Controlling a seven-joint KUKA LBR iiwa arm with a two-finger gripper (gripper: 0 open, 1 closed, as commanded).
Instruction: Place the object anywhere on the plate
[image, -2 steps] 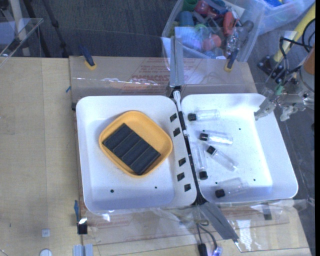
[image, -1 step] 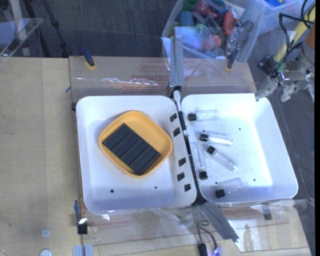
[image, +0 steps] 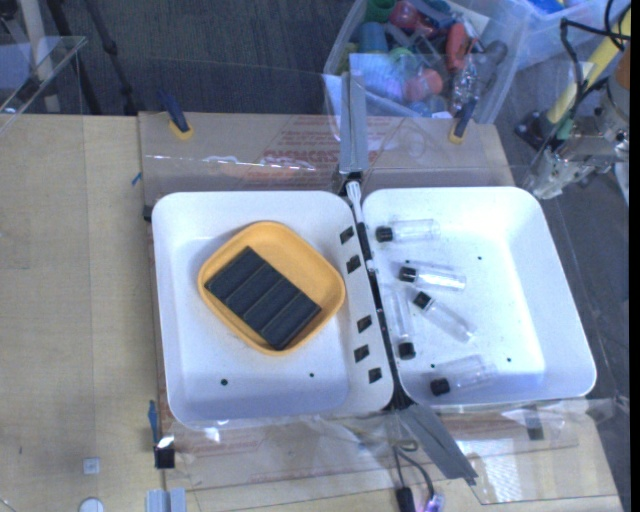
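Note:
A yellow square plate with rounded corners lies in the left white bin. A dark ridged rectangular pad rests flat on the plate, covering most of its middle. Several clear vials with black caps lie scattered in the right bin, among them one near the far wall, one in the middle and one near the front. My gripper hangs outside the right bin, past its far right corner, well away from the plate and the vials.
A central divider with black clips separates the two bins. A clear tub of coloured items stands behind the bins. Cables and hardware crowd the upper right. The wooden bench spreads out to the left.

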